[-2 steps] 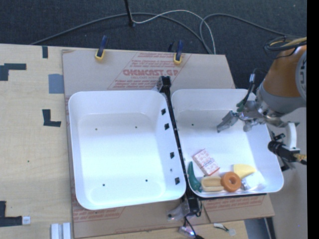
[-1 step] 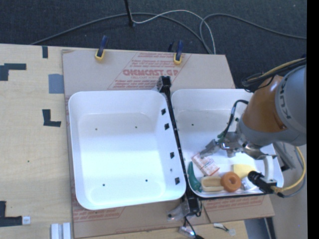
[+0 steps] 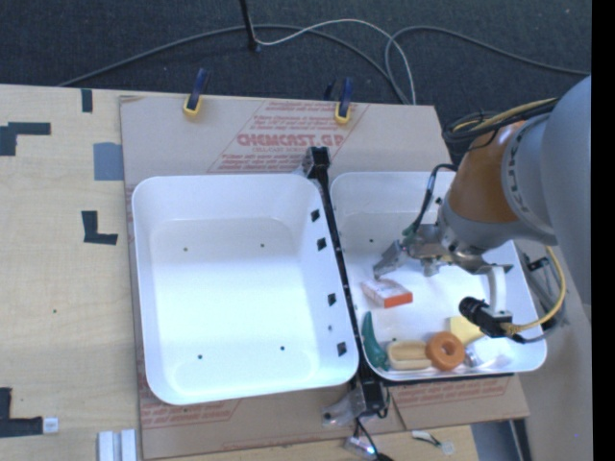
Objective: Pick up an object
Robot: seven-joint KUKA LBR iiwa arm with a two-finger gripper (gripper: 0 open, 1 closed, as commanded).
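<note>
My gripper (image 3: pixel 407 260) hangs low in the right bin (image 3: pixel 384 192), just above and behind a small orange and white box (image 3: pixel 387 295). Its two grey fingers (image 3: pixel 388 259) stand apart, open, with nothing between them. Along the bin's front edge lie an orange ring (image 3: pixel 445 350), a tan roll-shaped piece (image 3: pixel 408 354), a green strip (image 3: pixel 373 340) and a yellow block (image 3: pixel 465 329). None of them touches the gripper.
The left bin (image 3: pixel 154 257) sits beside the right one, with a black divider rail (image 3: pixel 332 257) between them. The grey arm with its orange band (image 3: pixel 480 185) covers the right bin's far right side. Black cable fittings (image 3: pixel 478 313) hang near the yellow block.
</note>
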